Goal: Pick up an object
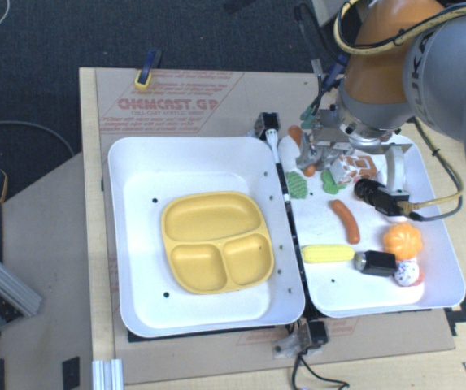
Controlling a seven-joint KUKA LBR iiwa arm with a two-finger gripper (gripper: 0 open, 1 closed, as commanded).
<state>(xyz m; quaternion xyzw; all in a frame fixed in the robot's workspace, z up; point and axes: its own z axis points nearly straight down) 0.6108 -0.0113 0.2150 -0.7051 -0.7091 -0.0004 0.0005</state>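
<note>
The gripper point(324, 154) hangs low over the right bin point(440, 287), above green toys point(298, 187); its opening cannot be told.

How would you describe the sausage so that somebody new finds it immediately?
Look at the right white bin. Near its middle lies the sausage, just above the yellow corn cob. It is the one slim, reddish-brown, finger-shaped piece there, set at a slant.
</note>
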